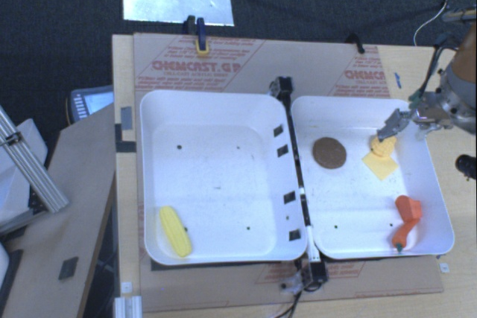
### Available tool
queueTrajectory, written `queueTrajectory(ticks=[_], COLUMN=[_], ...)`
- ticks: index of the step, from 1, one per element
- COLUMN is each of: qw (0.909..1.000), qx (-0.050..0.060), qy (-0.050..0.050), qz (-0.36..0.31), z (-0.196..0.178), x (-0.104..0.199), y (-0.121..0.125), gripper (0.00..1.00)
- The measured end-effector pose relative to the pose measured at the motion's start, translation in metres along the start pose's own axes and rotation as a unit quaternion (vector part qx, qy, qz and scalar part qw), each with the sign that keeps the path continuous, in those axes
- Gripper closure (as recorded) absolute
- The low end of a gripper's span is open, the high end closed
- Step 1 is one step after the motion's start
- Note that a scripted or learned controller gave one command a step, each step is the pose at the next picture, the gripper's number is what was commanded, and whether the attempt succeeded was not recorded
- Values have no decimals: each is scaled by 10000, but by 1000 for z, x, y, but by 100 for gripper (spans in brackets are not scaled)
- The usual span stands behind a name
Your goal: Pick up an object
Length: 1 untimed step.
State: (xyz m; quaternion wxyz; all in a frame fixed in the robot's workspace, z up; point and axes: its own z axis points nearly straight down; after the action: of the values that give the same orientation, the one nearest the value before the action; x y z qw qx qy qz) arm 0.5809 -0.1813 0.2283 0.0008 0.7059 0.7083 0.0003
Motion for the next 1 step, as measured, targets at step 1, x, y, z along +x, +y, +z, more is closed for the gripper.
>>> queueTrajectory(ticks=[1], qw=[10000], qx=[3], qy=[-4], qz=[-4], z=[66], x=[-15], y=[29], gripper=[0])
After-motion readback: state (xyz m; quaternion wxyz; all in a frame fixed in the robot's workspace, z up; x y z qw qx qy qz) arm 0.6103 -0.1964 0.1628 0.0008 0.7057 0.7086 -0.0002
